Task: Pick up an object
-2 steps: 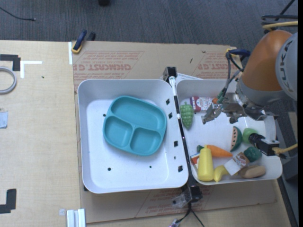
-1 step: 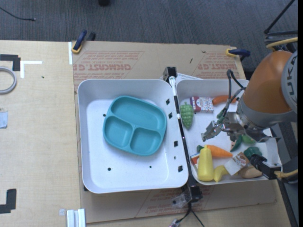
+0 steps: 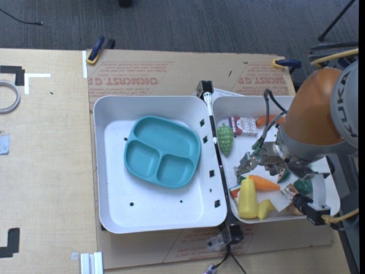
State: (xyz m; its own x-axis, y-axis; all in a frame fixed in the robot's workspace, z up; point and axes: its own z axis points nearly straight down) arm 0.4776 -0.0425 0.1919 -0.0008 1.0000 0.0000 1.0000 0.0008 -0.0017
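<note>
The right bin (image 3: pixel 223 104) holds several toy items. A green knobbly piece (image 3: pixel 225 138) lies at its left wall, with a red and white carton (image 3: pixel 244 124) behind it. Toward the front lie an orange carrot (image 3: pixel 264 182) and a yellow bottle (image 3: pixel 247 198), with a smaller yellow piece (image 3: pixel 265 209) beside the bottle. My gripper (image 3: pixel 250 162) hangs over the middle of this bin, just above the carrot and the top of the yellow bottle. The arm's orange band and wrist hide the bin's right part.
The left bin (image 3: pixel 108 170) holds a teal divided plate (image 3: pixel 162 151). A dark green item (image 3: pixel 303 184) and an orange piece (image 3: pixel 264 120) also lie in the right bin. Black clips (image 3: pixel 204 88) join the bins at the back. Cardboard covers the bench around them.
</note>
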